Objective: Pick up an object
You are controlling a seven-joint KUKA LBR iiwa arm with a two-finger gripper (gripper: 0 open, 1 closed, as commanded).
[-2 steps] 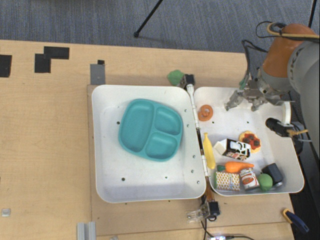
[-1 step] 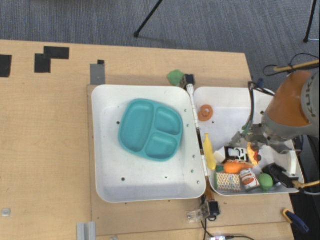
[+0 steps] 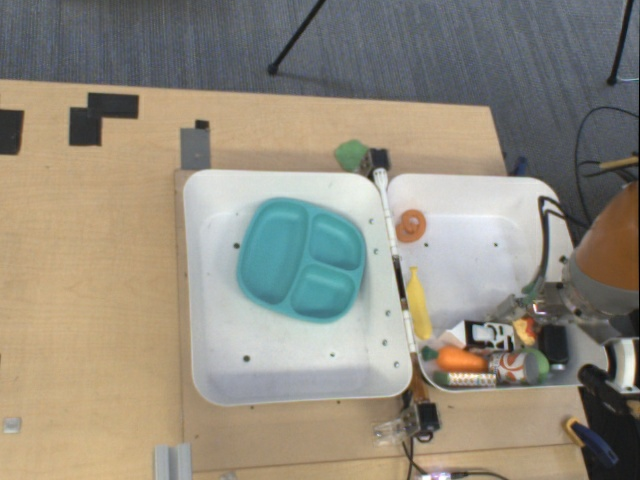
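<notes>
Nearest the camera: clutter pile at the right bin's (image 3: 500, 208) near edge, with a carrot (image 3: 462, 360) beside small mixed items (image 3: 505, 353) (too jumbled to name). Left to right: left bin (image 3: 215, 368) holds a teal divided tray (image 3: 302, 258); a yellow piece (image 3: 417, 306) lies along the divider, an orange ring (image 3: 411, 225) farther back. Pincer (image 3: 545, 343) sits low over the pile; can't tell its opening or whether it has anything. Risk: tight packing, so it could snag two items or slip off. Bin wall crowds the approach.
</notes>
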